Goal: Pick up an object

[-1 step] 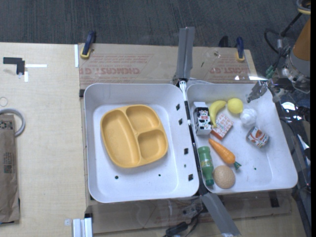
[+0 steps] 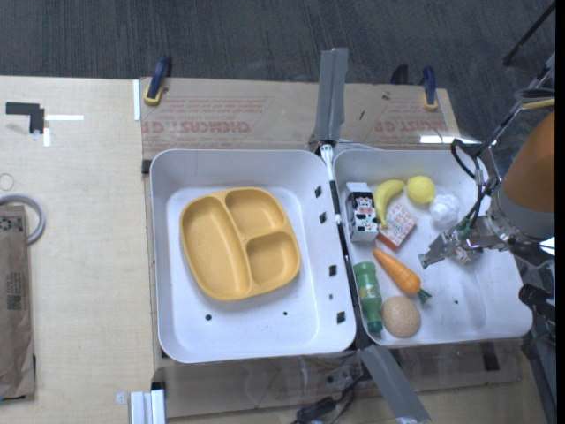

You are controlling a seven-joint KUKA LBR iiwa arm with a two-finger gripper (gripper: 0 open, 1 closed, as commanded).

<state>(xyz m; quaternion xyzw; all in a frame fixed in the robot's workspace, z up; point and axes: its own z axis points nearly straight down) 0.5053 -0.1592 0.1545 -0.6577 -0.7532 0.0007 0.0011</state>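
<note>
My gripper point(image 2: 444, 253) hung low over the right-hand bin point(image 2: 494, 316), toward the right of the frame, and I could not tell from this angle how it was set; nothing showed between its tips. It pointed left, toward the toys, over a bare stretch of the bin floor.

Nearest it, just to the left, lay the toy carrot point(image 2: 397, 272), slanting from upper left to lower right with its green stub at the lower end. Just above my gripper sat a white crumpled object point(image 2: 444, 208), and beside that, higher up, a yellow lemon point(image 2: 420, 188) with a banana point(image 2: 388, 192) at its left. A small red-and-white box point(image 2: 398, 226) lay below the banana, and a white carton with a dark print point(image 2: 361, 212) stood against the bin's left wall. Lower down that wall lay a green bottle point(image 2: 367, 295), touching a tan, egg-like ball point(image 2: 401, 316) near the bin's front edge.

The left-hand bin point(image 2: 177, 325), at the middle of the frame, held a yellow divided plate point(image 2: 238, 241) with three compartments, nothing in them.
</note>
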